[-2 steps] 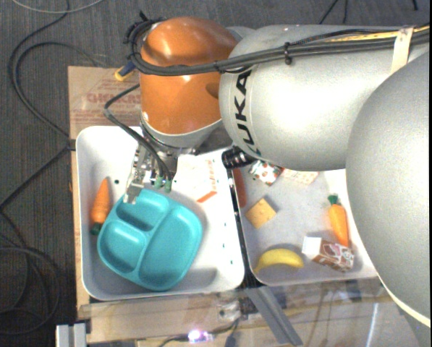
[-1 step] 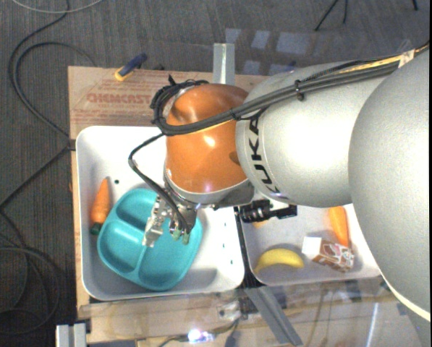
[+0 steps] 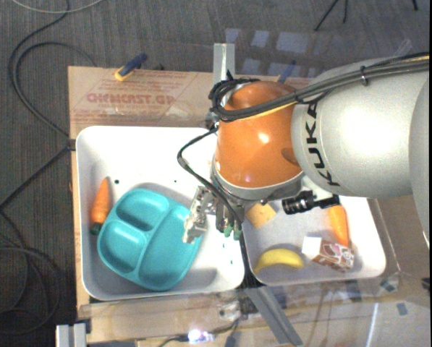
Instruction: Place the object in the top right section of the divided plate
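Observation:
A teal divided plate lies in the left white bin, tilted a little, with nothing in its sections. An orange carrot lies just left of the plate, touching its rim. My gripper hangs below the orange wrist band, right over the plate's right edge. I see nothing clearly held in it. The big arm hides the inner wall between the bins.
The right bin holds a yellow banana, a second carrot, a tan round piece and a brown-and-white packet. A small blue and yellow item lies on the cardboard behind the bins. Cables run across the floor at left.

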